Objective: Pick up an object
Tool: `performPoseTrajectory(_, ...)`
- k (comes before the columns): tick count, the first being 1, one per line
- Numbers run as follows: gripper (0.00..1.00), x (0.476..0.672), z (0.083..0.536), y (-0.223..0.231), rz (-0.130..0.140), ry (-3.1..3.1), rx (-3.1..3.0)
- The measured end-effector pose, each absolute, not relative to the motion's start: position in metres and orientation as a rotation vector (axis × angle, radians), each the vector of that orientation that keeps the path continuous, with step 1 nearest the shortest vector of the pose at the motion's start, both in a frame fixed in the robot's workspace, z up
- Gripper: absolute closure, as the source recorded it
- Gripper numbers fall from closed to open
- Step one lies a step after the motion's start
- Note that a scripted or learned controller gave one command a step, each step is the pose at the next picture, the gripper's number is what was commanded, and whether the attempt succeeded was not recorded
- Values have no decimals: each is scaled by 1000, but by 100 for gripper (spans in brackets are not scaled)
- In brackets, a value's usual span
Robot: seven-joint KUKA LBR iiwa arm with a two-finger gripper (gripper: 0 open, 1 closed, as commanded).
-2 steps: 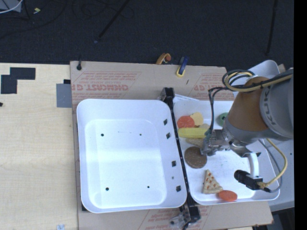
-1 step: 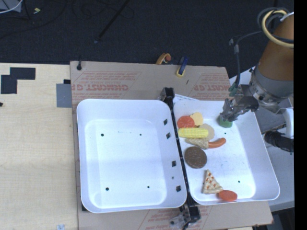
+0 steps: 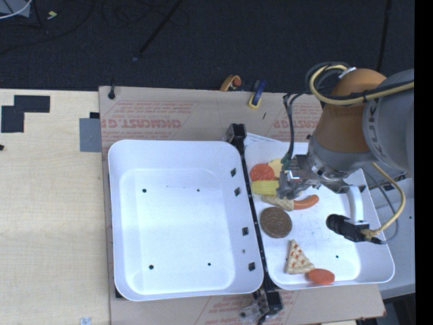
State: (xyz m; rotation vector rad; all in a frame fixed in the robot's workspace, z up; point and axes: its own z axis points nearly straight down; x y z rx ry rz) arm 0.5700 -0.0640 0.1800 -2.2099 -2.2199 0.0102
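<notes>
Gripper (image 3: 289,187) is low in the right bin (image 3: 379,266), over the food pile at the bin's upper left. Fingers hidden among the items, so can't tell if apart or together, or if anything's held. Right by the tip: corn (image 3: 265,187) to its left, tomato (image 3: 262,172) above that, orange sausage (image 3: 306,202) just right/below. Brown cookie (image 3: 276,222) sits below the gripper, near but apart. Further down: pizza slice (image 3: 296,258), w/ a red slice (image 3: 321,276) beside it at the bin's lower edge. Left bin (image 3: 128,222) lies alongside, across the black divider.
</notes>
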Motion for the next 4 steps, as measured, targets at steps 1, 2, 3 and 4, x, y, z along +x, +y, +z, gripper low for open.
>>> performPoseTrajectory(1, 100, 486, 187, -11, 8, -2218, -2209)
performPoseTrajectory(2, 100, 555, 187, 43, -2, -2228, -2214)
performPoseTrajectory(3, 100, 588, 230, 80, -4, -2226, -2217)
performPoseTrajectory(4, 100, 597, 121, 204, 9, -2227, -2203)
